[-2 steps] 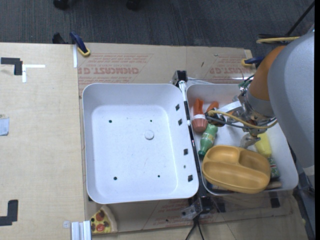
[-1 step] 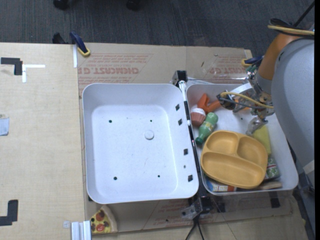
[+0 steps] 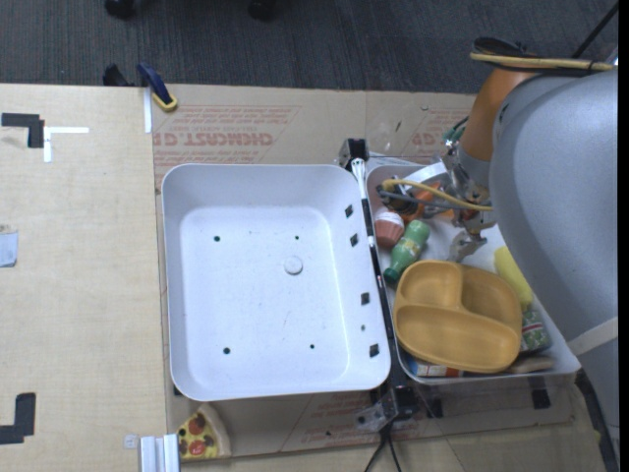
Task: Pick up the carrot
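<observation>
A small orange piece, likely the carrot (image 3: 430,194), lies at the far end of the right bin (image 3: 550,362), partly crossed by yellow and black cables. My gripper (image 3: 468,242) hangs low inside that bin, just right of and nearer than the carrot, above the white floor beside the tan dish. The bulky grey arm with its orange band (image 3: 484,106) covers the bin's right side. Nothing visibly sits in the gripper.
The right bin also holds a tan divided dish (image 3: 457,323), a green bottle (image 3: 408,247), a red-and-white item (image 3: 388,227) and a yellow piece (image 3: 513,275). The left bin (image 3: 197,264) stands alongside. A toy pizza slice (image 3: 200,437) lies on the bench in front.
</observation>
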`<action>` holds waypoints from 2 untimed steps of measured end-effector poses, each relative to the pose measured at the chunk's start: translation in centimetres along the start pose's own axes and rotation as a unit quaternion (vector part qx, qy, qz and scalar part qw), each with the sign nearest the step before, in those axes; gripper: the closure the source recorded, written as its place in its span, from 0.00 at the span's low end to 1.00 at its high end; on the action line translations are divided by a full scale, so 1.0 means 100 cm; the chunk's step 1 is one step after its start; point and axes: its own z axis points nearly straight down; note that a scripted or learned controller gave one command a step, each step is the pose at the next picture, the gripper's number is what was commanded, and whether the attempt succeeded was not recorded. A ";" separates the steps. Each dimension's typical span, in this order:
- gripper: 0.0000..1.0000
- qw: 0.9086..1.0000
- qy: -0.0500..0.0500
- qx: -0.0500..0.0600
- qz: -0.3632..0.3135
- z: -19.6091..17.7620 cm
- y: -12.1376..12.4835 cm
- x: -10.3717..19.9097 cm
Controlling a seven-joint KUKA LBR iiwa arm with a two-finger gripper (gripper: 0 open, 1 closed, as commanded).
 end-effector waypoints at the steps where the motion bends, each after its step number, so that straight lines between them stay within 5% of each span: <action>1: 0.00 1.000 0.006 -0.003 -0.009 -0.030 0.064 -0.004; 2: 0.00 1.000 0.006 -0.003 -0.008 -0.002 0.029 -0.031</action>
